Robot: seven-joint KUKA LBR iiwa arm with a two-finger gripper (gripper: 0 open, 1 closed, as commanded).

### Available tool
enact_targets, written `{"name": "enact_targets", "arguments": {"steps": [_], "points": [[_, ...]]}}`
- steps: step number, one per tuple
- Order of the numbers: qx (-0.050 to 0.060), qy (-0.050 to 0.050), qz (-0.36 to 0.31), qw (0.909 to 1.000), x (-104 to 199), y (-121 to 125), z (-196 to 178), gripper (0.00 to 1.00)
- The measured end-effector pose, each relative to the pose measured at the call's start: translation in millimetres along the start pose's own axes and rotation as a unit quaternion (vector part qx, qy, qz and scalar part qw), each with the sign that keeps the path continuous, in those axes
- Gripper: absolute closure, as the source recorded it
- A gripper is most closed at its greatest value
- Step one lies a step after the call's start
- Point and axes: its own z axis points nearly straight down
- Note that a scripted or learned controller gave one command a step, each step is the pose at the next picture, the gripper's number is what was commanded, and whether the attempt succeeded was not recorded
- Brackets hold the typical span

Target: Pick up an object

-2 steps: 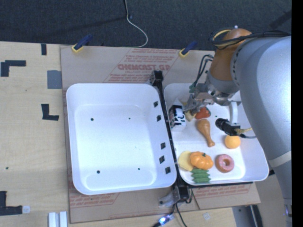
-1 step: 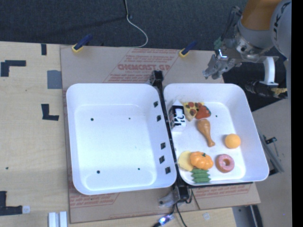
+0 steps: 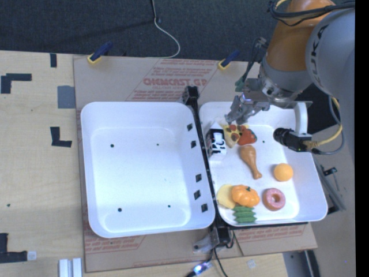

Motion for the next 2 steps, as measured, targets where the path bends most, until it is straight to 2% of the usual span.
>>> {"name": "enact_targets", "arguments": {"steps": [1, 2], "points": [[0.002, 0.000, -0.001, 1.0000, 61.1, -30.8, 81.1, 1.00], [-0.004, 0.000, -0.001, 1.0000, 100.7, 26.8, 77.0, 1.00]]}}
